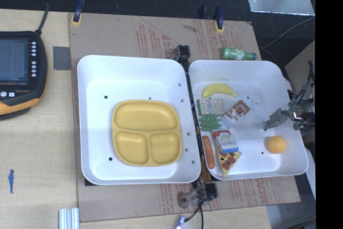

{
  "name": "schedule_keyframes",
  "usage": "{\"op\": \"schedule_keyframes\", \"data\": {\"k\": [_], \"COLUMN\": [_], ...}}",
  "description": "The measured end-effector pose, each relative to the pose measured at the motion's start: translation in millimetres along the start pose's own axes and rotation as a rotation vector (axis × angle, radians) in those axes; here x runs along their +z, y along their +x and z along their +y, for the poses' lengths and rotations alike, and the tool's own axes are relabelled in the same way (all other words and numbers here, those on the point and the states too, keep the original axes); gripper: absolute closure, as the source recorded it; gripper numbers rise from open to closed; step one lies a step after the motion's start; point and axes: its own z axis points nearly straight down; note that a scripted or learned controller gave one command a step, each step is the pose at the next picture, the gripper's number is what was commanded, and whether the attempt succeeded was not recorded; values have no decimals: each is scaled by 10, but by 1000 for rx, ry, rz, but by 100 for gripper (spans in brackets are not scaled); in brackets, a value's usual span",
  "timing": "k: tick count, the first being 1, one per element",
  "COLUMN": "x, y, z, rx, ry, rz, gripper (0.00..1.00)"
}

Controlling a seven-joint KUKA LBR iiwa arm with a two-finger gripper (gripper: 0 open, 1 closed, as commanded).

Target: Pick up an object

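Tool over right bin, orange just below

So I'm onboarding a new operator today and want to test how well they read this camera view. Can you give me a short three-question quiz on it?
1. True or false: the yellow divided tray lies in the left bin.
2. Which fruit lies nearest the tool? A) banana B) orange C) apple
3. Fill in: the green bottle lies outside the right bin, beyond its ___ rim.

Key: 1 true; 2 B; 3 far.
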Motion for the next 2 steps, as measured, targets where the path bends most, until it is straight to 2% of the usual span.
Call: {"op": "schedule_keyframes", "data": {"k": [1, 2], "x": [1119, 1106], "y": [630, 453], "z": [438, 1059], "rx": [-3, 1], "ry": [3, -2], "rz": [1, 1], "gripper": [0, 0]}}
